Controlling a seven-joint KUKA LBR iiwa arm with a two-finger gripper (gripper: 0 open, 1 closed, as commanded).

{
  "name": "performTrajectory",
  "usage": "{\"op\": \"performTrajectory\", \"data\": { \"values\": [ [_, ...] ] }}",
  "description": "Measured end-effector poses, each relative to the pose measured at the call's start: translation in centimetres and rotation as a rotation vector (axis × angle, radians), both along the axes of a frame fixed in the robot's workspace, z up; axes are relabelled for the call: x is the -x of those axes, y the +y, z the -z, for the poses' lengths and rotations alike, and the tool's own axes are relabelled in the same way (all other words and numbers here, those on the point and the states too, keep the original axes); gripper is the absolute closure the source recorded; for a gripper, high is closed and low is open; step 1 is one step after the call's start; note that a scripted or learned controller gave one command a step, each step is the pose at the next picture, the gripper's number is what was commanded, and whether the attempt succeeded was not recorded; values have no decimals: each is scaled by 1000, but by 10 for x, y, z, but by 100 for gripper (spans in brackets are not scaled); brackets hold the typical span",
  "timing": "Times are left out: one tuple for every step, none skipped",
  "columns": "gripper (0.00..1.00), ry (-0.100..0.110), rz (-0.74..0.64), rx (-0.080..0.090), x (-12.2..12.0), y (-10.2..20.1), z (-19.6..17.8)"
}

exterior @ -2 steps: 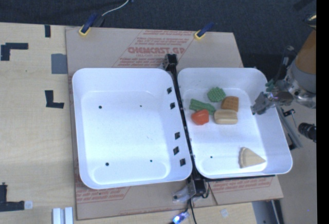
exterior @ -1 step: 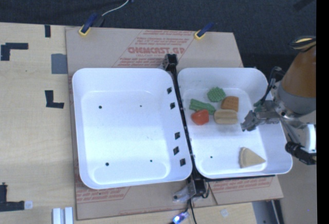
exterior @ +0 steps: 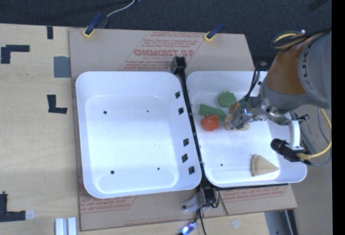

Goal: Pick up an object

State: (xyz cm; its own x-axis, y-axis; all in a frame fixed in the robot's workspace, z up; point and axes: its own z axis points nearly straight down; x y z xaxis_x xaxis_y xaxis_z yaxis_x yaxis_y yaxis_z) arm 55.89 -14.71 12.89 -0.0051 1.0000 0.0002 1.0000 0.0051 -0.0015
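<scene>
Objects lie in the right bin (exterior: 280,177): a red piece (exterior: 210,123), a green strip (exterior: 208,110), a bumpy green piece (exterior: 226,98) and a tan wedge (exterior: 262,165). My gripper (exterior: 237,118) hangs low just right of the red piece, over a small tan-and-orange item; whether it grasps anything, I cannot tell.

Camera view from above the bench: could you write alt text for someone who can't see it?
A grey and orange robot arm reaches from the right into the right-hand white bin, its gripper low among a red object and green objects. A tan wedge lies near that bin's front corner, apart from them. The left bin sits alongside.
</scene>
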Motion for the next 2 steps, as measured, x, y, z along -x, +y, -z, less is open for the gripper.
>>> {"op": "performTrajectory", "data": {
  "values": [
    [100,-10,2,4,-68,-16,-58],
    [100,2,7,1,-23,-9,-64]
  ]
}}
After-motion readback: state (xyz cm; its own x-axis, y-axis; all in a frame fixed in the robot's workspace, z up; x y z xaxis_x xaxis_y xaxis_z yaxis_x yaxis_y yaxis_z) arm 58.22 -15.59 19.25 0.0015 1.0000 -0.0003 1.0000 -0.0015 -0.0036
